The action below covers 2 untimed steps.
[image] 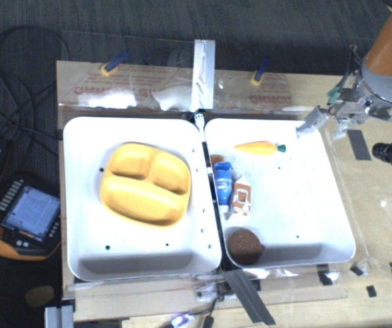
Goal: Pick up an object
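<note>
1. Jaws point(310, 123) hang over the far right corner of the right bin point(332, 244); whether they are spread or pressed together I cannot tell.
2. Nearest candidate is the orange carrot point(256, 147), lying inside the right bin just beside the jaws, toward the divider.
3. Risk: the carrot is slim and round, so an off-centre closing could roll it away.
4. A blue packet point(222, 182), a printed wrapper point(242, 198) and a brown ball point(243, 244) crowd the divider; a descent there could catch two items or strike the bin wall.
5. The yellow bread-shaped piece point(146, 183) in the left bin looks too broad to pinch.
</note>
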Tool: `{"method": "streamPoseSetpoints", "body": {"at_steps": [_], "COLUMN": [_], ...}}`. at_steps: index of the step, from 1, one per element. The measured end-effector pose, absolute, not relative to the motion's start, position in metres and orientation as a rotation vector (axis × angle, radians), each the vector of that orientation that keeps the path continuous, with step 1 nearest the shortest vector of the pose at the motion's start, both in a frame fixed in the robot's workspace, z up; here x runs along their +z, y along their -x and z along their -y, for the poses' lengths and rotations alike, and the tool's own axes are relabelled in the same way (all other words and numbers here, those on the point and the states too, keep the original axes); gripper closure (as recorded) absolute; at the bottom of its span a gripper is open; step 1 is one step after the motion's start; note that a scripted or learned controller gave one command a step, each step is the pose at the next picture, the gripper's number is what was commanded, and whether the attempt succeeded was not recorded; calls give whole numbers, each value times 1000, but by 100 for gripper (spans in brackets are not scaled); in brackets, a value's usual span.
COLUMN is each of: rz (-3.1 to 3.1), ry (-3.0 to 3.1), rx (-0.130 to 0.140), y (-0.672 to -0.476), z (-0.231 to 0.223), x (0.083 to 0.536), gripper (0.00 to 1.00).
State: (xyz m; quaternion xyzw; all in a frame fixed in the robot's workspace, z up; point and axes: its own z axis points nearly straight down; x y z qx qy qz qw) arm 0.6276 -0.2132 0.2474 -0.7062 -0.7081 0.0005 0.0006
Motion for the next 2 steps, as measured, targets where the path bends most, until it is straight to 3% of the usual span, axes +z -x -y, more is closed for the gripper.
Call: {"method": "streamPoseSetpoints", "body": {"at_steps": [1,2], "rz": [2161,2582], "ry": [2294,1786], "rx": [-9,6], "y": [-668,-669], "z": [175,189], "x": [108,89], "gripper": [0,0]}}
